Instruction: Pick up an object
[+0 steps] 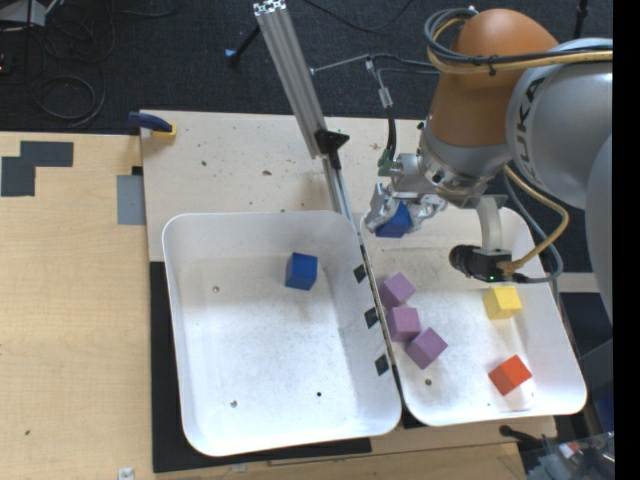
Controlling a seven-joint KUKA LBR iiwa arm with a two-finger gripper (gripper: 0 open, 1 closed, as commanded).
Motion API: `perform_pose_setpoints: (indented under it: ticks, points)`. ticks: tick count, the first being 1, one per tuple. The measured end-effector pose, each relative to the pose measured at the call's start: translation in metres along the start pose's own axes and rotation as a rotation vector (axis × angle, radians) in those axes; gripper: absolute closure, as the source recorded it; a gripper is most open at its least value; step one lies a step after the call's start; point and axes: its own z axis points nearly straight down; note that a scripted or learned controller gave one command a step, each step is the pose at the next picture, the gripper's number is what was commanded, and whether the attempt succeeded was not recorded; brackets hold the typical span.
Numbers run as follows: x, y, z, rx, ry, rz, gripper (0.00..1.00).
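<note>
Claw [393, 211] grips a blue cube [396, 222] between its fingers — raised above the right bin [560, 393]'s far edge. Lift looks done — purple cubes [407, 321] lie untouched below.

The grey arm [560, 118] bears dark lettering on its side, cut off and unreadable. No other text, label or number can be read.

Blue-and-yellow clamp [152, 124] on bench [70, 268], slanted aluminium bar [295, 68], floor cables [60, 88]

Grey arm [570, 118], orange band [495, 48], black cables looping beside it.
</note>
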Motion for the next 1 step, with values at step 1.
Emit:
perform_pose_setpoints:
  ticks: [1]
  points:
    - [0.0457,0.0063,0.0142,0.001,-0.001,0.001,1.0]
